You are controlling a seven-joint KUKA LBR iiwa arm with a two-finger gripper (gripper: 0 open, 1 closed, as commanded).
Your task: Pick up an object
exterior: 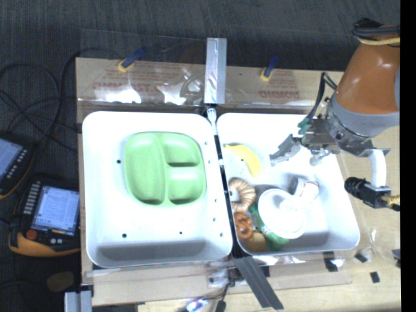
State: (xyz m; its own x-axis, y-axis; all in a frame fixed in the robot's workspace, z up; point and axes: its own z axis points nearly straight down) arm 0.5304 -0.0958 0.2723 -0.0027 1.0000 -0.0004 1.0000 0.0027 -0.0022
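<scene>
- Two white bins side by side on the bench: the left bin (104, 239) and the right bin (325, 236).
- One green divided tray (164, 168), in the left bin.
- One yellow banana (246, 156), in the right bin.
- One white round lid or cup (281, 212).
- One twisted brown pastry-like piece (242, 192).
- One small white and red item (305, 188); what it is cannot be told.
- Two clips on the bench's far edge: one (131, 58) and another (268, 69).
- Two screened devices left of the bench: one (55, 205) and another (10, 161).
</scene>
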